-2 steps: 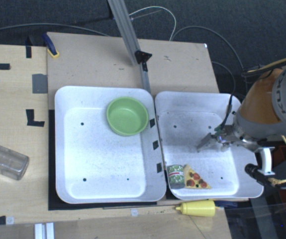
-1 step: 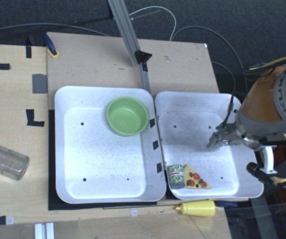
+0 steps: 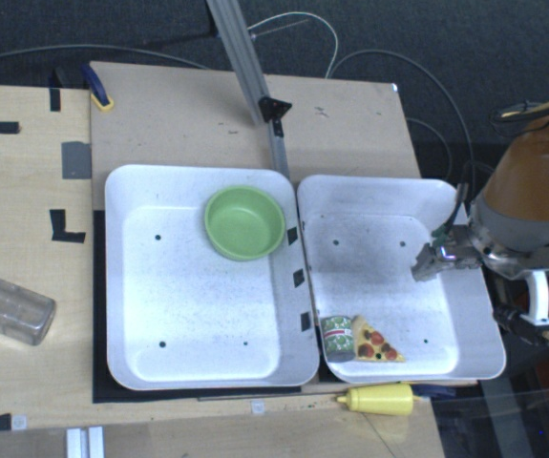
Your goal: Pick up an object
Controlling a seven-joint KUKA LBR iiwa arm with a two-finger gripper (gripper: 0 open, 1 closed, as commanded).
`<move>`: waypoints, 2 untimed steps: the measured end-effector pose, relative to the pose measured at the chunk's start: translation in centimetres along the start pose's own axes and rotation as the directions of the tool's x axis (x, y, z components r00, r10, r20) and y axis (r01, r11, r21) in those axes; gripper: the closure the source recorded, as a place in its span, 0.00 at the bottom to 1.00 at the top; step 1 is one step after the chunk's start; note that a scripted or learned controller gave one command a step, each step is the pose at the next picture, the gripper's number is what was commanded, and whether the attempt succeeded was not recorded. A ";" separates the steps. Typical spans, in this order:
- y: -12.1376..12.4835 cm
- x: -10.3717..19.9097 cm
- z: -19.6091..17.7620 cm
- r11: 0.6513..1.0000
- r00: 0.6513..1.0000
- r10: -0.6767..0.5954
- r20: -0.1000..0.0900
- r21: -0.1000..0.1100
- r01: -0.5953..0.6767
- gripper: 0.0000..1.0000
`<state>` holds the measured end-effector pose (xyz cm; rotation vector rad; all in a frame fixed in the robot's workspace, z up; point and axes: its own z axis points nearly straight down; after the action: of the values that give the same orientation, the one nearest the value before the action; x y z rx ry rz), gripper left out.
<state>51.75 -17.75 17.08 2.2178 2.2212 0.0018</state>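
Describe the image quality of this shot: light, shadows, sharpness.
Camera view: even, soft light, with a faint shadow beside the green bowl; the white bins look bright and speckled, without harsh glare; the whole frame is slightly soft, so the print on the small packet is unreadable and the gripper shows as a blurred grey shape.

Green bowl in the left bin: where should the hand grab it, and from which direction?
Grip the green bowl by its rim, coming straight down from above. It sits upright and open, so one finger could go inside the wall and one outside. The rim section toward the middle of the left bin probably gives most room, since the bowl lies close to the bin's top-right corner.
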 end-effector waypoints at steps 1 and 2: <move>0.8 -0.7 -4.9 1.000 1.000 0.000 0.001 -0.001 0.000 1.00; 1.0 -1.4 -9.4 1.000 1.000 0.000 0.001 -0.001 0.000 1.00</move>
<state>52.71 -19.18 26.50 2.2172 2.2200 0.0016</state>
